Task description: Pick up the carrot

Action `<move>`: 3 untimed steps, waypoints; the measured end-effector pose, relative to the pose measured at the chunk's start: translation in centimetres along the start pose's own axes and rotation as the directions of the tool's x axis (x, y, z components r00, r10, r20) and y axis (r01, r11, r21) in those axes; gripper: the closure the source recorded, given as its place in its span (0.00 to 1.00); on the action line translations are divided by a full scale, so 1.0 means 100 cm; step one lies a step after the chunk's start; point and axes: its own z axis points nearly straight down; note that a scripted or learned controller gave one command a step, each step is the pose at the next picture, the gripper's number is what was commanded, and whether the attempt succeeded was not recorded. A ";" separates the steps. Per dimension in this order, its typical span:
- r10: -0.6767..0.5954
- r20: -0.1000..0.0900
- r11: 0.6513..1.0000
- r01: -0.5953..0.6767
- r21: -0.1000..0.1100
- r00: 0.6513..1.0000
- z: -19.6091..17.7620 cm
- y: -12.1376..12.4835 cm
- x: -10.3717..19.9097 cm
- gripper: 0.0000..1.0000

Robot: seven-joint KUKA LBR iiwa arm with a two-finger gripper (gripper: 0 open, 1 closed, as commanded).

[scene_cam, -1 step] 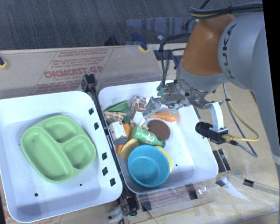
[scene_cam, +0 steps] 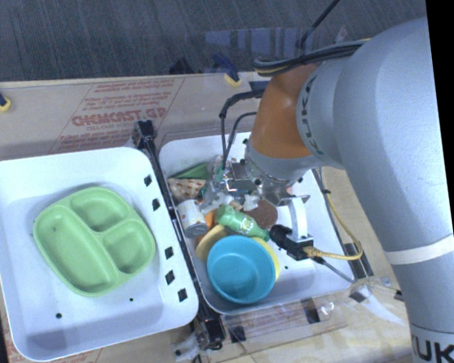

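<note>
I see the green three-compartment plastic plate (scene_cam: pixel 94 239) lying in the left white bin (scene_cam: pixel 5 245). In the right white bin (scene_cam: pixel 326 283), the blue plastic bowl (scene_cam: pixel 240 269) sits nearest the camera, with a small metal can (scene_cam: pixel 190 218) behind it to the left. The grey arm's gripper (scene_cam: pixel 240 185) hangs over the clutter behind the bowl, perhaps touching it.

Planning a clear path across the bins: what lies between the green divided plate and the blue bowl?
In the camera view, the adjoining bin walls with black clips lie between the green divided plate and the blue bowl.
</note>
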 end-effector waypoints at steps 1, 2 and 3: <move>0.035 0.013 0.999 -0.035 0.003 0.999 0.027 0.021 -0.008 0.00; 0.026 0.011 1.000 -0.026 0.007 1.000 0.015 0.022 -0.006 1.00; 0.086 -0.004 0.996 -0.086 0.007 0.996 -0.004 -0.002 0.007 1.00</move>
